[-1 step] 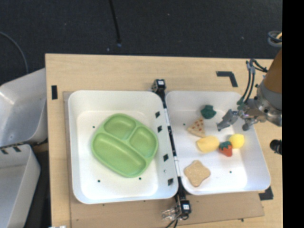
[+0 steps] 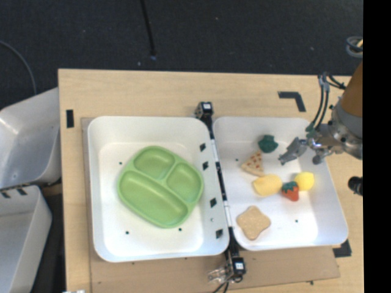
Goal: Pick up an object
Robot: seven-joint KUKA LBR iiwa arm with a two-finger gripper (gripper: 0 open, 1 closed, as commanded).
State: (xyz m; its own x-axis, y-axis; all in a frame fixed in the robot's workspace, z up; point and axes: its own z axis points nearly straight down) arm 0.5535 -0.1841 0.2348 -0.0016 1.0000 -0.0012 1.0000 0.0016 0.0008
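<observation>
Bench (image 2: 153, 93) of pale wood carries two shallow white bins side by side, their inner walls meeting along a seam set with small black clips. The left bin (image 2: 98, 237) has rounded corners and a smooth, glossy floor; a light green divided plate (image 2: 160, 187), oval and moulded into three compartments, lies near its middle, with bare white floor all around it, widest toward the far and left walls. The right bin (image 2: 333, 224) holds a loose cluster of toy foods. A dark green lumpy piece (image 2: 267, 143) sits toward the far wall, a tan pizza-like wedge (image 2: 252, 163) lies just in front of it, and a smooth yellow rounded piece (image 2: 267, 185) sits at the centre. Just right of that are a small red piece (image 2: 291, 191) and a bright yellow lemon-like piece (image 2: 305, 180), touching or nearly so. A beige cookie-shaped piece (image 2: 253, 222) with a lobed outline lies alone near the front wall, with free floor to its right. The pincer (image 2: 303, 151) hangs over the far right part of this bin, above the lemon-like piece, its grey metal fingers (image 2: 291, 154) spread apart with nothing between them. The arm's orange band (image 2: 354, 93) shows at the right edge.
</observation>
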